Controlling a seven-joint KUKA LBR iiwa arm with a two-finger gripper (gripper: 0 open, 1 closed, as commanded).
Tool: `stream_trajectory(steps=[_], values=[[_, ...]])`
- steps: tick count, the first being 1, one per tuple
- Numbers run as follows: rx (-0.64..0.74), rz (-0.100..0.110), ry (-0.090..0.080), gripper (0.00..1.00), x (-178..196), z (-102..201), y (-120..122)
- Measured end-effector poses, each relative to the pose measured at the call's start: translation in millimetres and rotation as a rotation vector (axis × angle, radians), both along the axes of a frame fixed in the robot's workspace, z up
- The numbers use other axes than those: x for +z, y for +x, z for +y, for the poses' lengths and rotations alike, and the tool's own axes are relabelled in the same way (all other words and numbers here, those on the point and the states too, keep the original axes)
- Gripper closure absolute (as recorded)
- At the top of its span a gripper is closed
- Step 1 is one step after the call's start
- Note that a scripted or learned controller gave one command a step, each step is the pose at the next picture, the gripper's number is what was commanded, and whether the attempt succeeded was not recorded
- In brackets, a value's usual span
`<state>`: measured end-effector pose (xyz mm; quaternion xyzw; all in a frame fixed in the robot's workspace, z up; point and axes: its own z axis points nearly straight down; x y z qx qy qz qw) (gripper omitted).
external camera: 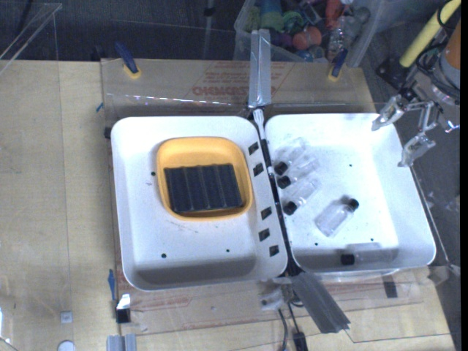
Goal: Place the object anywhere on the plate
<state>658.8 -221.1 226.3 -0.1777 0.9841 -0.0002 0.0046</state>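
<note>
At left bin (131, 196): your plate (201, 175) lies there, a dark ridged insert on it | right bin (387, 218): clear bottles (335, 216) — four, black-capped, lying close | far right: gripper (401, 134) released, holding nothing — bottles may roll or slip, and the plate's ridges could tip one.

1. Two bins (139, 262) were white.
2. The plate (164, 156) was yellow-orange, bearing a black ridged block (202, 187).
3. The bottles (334, 215) were clear with black caps.
4. The bench (51, 196) was pale wood.
</note>
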Motion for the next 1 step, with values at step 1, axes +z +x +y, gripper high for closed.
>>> stream_trajectory(steps=[1], values=[[-0.058, -0.002, 0.0, 0.0, 17.6, -2.2, -8.4]])
